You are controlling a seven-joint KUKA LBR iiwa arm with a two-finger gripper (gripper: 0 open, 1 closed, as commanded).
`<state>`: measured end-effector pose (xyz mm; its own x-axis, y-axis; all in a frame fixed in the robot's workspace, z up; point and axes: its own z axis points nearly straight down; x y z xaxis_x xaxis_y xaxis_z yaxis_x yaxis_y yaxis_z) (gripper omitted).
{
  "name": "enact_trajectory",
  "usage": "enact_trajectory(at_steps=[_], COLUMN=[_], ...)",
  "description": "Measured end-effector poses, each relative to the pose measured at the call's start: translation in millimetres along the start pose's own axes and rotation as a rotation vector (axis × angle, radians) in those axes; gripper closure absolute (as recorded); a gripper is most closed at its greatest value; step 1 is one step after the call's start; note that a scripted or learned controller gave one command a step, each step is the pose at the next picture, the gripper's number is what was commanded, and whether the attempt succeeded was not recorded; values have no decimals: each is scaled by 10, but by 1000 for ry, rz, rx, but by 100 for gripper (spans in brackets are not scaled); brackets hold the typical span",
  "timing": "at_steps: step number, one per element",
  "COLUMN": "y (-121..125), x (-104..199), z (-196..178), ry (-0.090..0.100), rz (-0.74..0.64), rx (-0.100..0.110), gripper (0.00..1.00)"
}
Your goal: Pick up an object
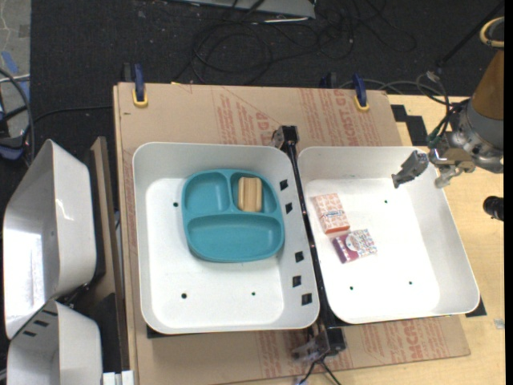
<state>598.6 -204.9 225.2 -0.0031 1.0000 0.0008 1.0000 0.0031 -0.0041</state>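
Looking down from the fixed camera, the gripper (426,169) hangs over the far right corner of the right bin (449,239), its two fingers spread wide with nothing between them. No object has been picked up yet; by my reading the task is at its approach stage, with the reach down, the closing of the fingers and the lift all left to do.

The nearest candidates lie in that same bin, toward its left side: a small pink and white packet (329,212), and just near of it a purple and white packet (355,245), close together and perhaps touching at a corner. Both lie flat and well apart from the gripper, to its left and nearer the camera.

In the left bin (160,295) sits a teal divided plate (228,231), and a tan block (250,193) rests in its far right compartment.

Nothing stands between the gripper and the packets. The likely difficulties are that the packets lie flat against the bin floor, and that they sit so close together.

The brown table (264,111) carries both bins, with clamps at its far edge.
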Motion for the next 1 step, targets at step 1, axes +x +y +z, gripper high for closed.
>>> enact_trajectory(at_steps=[1], y=[-36], x=[105], z=[538], ry=[1], rz=[0], rx=[1], gripper=[0])
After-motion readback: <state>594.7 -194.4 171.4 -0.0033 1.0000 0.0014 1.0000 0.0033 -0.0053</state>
